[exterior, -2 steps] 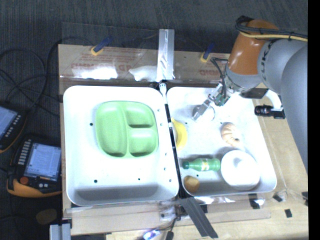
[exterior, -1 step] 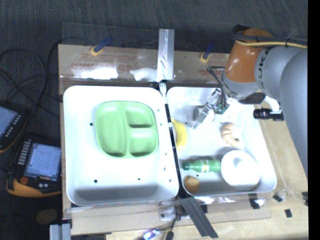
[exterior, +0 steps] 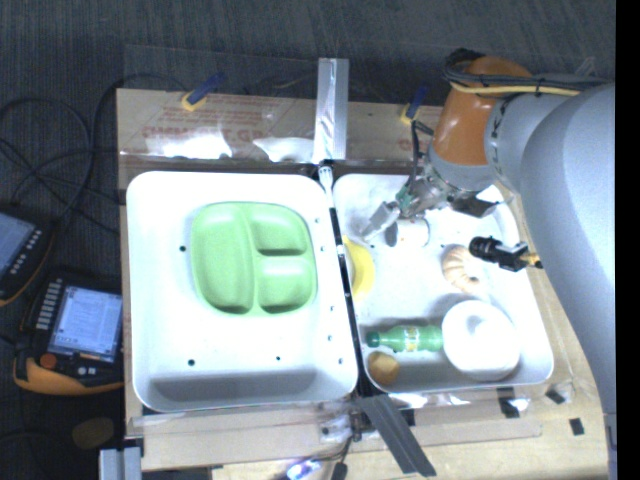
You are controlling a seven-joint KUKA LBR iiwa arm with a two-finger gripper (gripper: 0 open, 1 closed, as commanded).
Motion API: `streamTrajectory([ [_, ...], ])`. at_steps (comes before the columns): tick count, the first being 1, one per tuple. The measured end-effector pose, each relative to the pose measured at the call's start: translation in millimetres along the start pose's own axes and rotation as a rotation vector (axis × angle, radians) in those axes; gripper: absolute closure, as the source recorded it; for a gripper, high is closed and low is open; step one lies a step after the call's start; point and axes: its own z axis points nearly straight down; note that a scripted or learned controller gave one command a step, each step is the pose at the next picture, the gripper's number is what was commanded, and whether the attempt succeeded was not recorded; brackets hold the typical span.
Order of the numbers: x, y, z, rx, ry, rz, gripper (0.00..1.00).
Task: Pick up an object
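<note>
Two bins on surface (exterior: 140, 118); pincer (exterior: 400, 211) poised low in right bin (exterior: 535, 358), grip state can't be told, nothing seen held; approach step judged, descent onto nearby yellow obj (exterior: 360, 268) needed next.

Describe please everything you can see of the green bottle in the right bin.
The green bottle lies on its side near the front of the right bin, its green cap pointing left. It looks like clear plastic with a yellow-green label. Its base end meets the white bowl. A brown round object lies just in front of it.
</note>
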Motion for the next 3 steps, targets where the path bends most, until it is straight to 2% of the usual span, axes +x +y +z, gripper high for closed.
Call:
streamTrajectory([
  [1, -18, -35, -57, 0.008, 0.004, -0.22, 0.0],
  [2, 18, -55, -1, 0.0, -0.001, -0.423, 0.0],
  [3, -37, -80, -82, 0.006, 0.005, -0.325, 0.0],
])
